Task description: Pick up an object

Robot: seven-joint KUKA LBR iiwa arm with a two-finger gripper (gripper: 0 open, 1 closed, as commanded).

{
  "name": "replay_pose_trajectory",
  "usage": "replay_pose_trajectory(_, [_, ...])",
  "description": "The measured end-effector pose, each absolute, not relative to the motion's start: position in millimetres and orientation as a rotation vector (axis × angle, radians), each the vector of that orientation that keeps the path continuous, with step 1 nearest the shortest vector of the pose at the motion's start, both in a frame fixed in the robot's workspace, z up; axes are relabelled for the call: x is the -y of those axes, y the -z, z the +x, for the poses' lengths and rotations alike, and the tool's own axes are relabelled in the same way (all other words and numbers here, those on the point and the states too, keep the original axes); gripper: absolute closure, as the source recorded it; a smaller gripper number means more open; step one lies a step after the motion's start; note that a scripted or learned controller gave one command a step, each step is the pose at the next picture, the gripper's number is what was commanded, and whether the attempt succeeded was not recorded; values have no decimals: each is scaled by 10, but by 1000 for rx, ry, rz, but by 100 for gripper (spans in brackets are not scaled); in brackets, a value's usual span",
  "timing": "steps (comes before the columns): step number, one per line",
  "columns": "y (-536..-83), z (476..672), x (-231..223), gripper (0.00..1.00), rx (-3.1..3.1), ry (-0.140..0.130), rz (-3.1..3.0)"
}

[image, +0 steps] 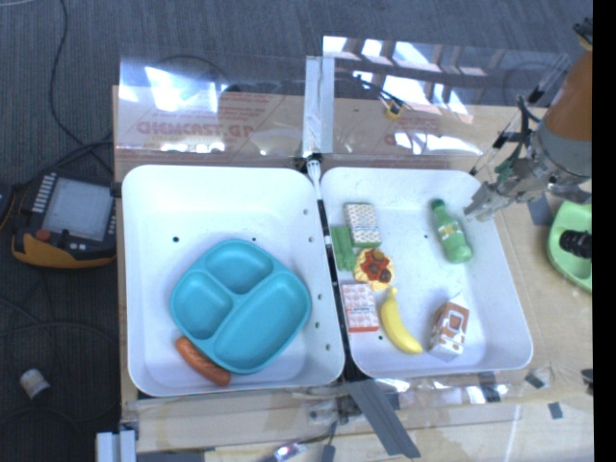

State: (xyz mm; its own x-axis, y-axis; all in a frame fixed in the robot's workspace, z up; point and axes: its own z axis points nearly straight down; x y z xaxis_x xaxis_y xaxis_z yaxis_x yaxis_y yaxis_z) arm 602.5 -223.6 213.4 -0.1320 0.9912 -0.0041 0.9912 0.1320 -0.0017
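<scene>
The gripper (484, 207) hangs over the right rim of the right bin (500, 287), with the green bottle (450, 231) lying just to its left, on the bin floor and not between the fingers; whether those fingers are apart or together cannot be told. In the left bin (144, 287) a blue divided plate (241, 303) sits beside a sausage (203, 360) at its near edge. The right bin also holds a checked packet (363, 224), a green wrapper (342, 246), a small pizza (373, 267), a red-and-white packet (359, 307), a banana (397, 322) and a small carton (449, 326). The bins rest on a pale wooden bench (539, 296) above dark carpet (58, 85), with an orange-edged handheld controller (63, 219) on the floor at far left.
</scene>
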Motion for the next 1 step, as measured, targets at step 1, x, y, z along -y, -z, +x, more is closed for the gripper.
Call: replay_pose_trajectory(1, [-2691, 6688, 2092, 100, -2317, 6, 2117])
